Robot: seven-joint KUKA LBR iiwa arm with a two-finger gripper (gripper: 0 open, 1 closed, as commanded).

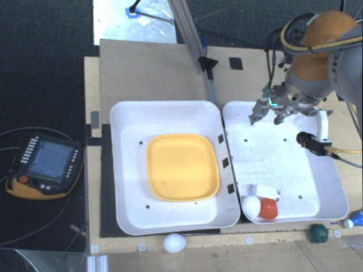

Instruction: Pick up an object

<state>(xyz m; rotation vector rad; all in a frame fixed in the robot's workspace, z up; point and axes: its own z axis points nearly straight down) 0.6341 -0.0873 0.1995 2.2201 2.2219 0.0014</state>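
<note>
Claw [267,115] over far end of right bin [326,205], spread and empty; pickable items well apart in near-left corner.

Camera view: fingers splayed, nothing between them, hovering above bare bin floor. Cluster in near-left corner of right bin: white egg [251,204], red ball [269,209], small white block [266,191], all touching or just beside one another and crowded against the bin wall. Yellow plate [183,166] flat in left bin [122,152]: wide, shallow, probably poor for a two-finger pinch. Egg and ball likely light, smooth, round, prone to rolling or squirting out; best pinched across the middle. Block probably stiff, flat-sided, easier hold. Tight corner likely to block one finger.
</note>
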